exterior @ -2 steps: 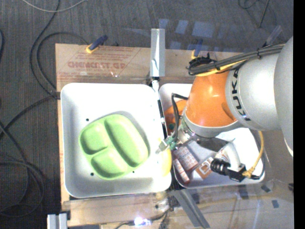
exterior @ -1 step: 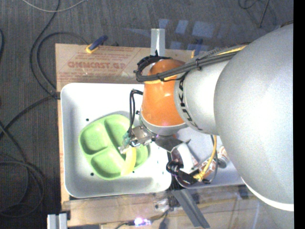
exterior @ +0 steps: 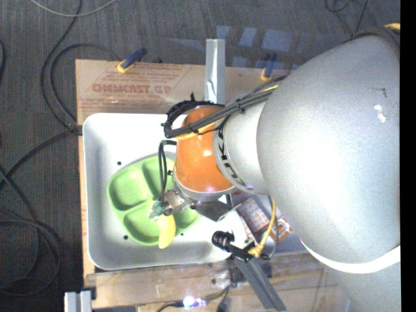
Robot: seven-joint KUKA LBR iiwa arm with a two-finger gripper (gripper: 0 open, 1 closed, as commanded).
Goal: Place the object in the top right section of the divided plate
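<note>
White bin [exterior: 97, 174] walls ring the green plate [exterior: 133, 190], with bare floor to its left and above, while my arm [exterior: 312, 155] covers the plate's right side. My gripper [exterior: 162, 212] hangs over the plate's lower right edge, fingers closed on a yellow banana [exterior: 166, 233] that points down past the rim.

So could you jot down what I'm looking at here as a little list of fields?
arm: grey with orange band, reaching in from the right, over the plate
gripper: low over the plate's lower part
plate: green, divided, in the left bin
yellow object: at the gripper's tip, over the plate's lower edge
grasp: cannot tell
</note>
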